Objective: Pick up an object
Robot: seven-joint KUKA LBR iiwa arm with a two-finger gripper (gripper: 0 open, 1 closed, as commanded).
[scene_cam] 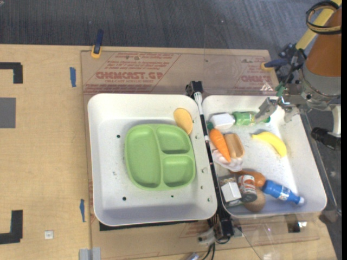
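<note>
My gripper hangs open over the far end of the right bin, with nothing between its fingers. Just below it lies a yellow banana. To its left are a green item and a white block. Along the bin's left side, an orange carrot rests next to a tan bun. At the near end are a red-labelled can, a brown round item, a small grey box and a blue bottle.
The left bin holds a green divided plate and a yellow-orange fruit against its far right wall. A black divider runs between the bins. The arm's orange band rises at the far right.
</note>
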